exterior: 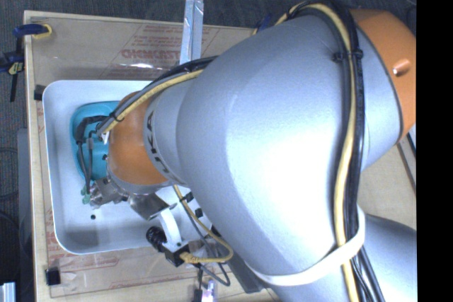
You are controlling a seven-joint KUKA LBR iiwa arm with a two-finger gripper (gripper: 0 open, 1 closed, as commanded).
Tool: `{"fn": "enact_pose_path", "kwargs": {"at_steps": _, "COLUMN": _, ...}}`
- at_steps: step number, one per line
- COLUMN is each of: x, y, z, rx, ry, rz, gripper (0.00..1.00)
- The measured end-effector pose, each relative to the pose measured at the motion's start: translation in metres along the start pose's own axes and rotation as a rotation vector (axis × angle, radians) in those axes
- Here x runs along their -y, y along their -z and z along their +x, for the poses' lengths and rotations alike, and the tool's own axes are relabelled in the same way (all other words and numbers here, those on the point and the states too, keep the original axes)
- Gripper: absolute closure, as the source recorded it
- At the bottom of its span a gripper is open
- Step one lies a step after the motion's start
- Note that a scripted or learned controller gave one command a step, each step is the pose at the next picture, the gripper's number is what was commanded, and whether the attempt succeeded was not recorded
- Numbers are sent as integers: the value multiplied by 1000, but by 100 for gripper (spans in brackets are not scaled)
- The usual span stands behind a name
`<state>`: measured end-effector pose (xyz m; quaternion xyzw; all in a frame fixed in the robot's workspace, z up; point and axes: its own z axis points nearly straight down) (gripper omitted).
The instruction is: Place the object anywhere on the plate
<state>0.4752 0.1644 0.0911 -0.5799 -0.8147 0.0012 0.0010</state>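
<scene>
Teal plate point(88, 125) in left bin point(60, 173), partly beneath end effector point(95, 191).

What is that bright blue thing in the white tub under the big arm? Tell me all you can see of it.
The blue thing looks like a turquoise plate, smooth and glossy, probably plastic, with a rounded rim. It lies near the left wall of the white tub. The arm's orange wrist band covers its right side, so its full shape is hidden. Dark cables and the arm's end hardware hang right over it; whether they touch it, I cannot tell.
</scene>
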Motion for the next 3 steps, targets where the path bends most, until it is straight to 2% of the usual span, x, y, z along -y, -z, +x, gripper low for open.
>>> {"fn": "enact_pose_path", "kwargs": {"at_steps": 1, "x": -27, "y": 114, "z": 29, "rx": 0, "ry": 76, "rz": 0, "gripper": 100}}
{"fn": "enact_pose_path", "kwargs": {"at_steps": 2, "x": 8, "y": -1, "z": -23, "rx": 0, "ry": -121, "rz": 3, "gripper": 100}}
{"fn": "enact_pose_path", "kwargs": {"at_steps": 3, "x": -12, "y": 101, "z": -162, "rx": 1, "ry": 197, "rz": -3, "gripper": 100}}
